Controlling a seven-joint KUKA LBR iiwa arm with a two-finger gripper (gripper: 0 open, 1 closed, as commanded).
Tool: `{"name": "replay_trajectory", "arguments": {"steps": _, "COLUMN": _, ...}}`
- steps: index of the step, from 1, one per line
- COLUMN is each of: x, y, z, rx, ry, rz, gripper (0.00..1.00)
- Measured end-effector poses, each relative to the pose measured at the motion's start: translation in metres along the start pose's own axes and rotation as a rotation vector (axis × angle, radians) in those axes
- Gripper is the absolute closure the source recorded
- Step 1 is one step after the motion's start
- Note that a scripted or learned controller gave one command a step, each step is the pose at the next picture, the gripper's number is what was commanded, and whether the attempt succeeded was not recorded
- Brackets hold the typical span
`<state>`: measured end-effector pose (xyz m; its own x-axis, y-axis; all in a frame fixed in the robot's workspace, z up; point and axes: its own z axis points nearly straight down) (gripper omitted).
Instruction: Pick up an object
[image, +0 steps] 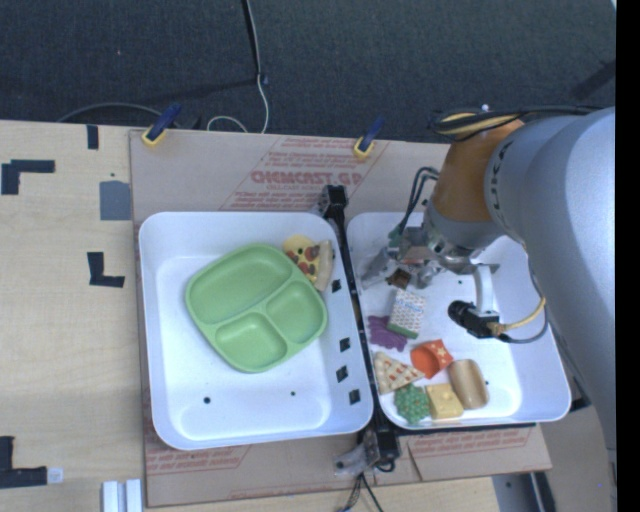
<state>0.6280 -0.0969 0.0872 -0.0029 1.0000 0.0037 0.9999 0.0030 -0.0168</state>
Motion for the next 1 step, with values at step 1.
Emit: {"name": "replay_trajectory", "arguments": {"steps": 1, "x": -0.0023, "y": 0.0409, "z": 0.0028, "rx": -0.014, "ry": -0.005, "rz": -0.001, "gripper": 0.0}}
